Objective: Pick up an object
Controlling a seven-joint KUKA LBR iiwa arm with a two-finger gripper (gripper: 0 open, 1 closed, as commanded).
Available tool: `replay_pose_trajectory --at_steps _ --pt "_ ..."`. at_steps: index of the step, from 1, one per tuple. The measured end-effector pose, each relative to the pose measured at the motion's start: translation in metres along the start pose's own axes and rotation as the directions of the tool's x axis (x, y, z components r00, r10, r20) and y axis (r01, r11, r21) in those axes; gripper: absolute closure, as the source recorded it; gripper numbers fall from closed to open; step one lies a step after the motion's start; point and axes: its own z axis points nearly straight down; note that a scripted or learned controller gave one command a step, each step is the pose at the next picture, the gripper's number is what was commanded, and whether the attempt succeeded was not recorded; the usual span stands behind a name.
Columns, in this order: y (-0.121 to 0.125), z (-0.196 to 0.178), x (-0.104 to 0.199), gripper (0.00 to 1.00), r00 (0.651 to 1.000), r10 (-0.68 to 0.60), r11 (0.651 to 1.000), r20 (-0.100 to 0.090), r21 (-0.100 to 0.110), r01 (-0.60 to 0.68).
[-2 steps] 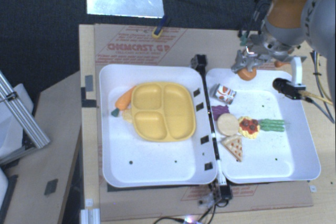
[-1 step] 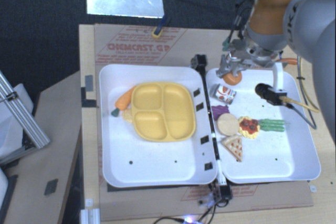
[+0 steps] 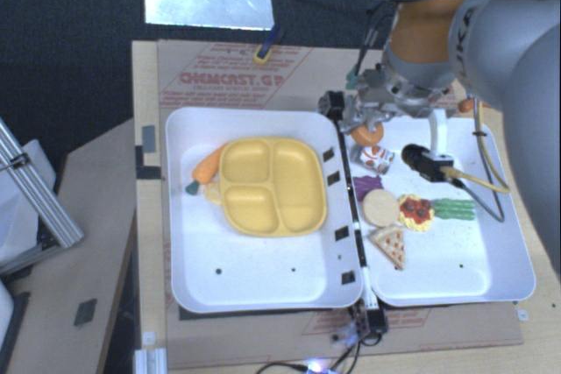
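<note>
**A:** Where is the thing to be picked up?

**B:** Probably the small orange toy food piece (image 3: 368, 134), at the top-left corner of the right bin (image 3: 491, 276), close to the divider. Just below it sits a red-and-white can (image 3: 377, 158).

**A:** And the gripper?

**B:** The gripper (image 3: 372, 111) hangs directly above the orange piece, nearly touching; whether it has closed on anything I cannot tell. The move looks like a straight descent.

**A:** What else?

**B:** Further down lie a purple piece (image 3: 366, 186), a round cracker (image 3: 380, 208) and a pizza slice (image 3: 391, 246). The left bin (image 3: 263, 285) holds a yellow divided plate (image 3: 267, 186) and a carrot (image 3: 207, 165).
</note>
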Motion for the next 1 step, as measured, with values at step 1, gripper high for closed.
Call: replay_pose_trajectory --at_steps 1 --pt "-0.0044 -0.0081 -0.0015 1.0 1.0 0.004 1.0 0.0 -0.001 -0.004"
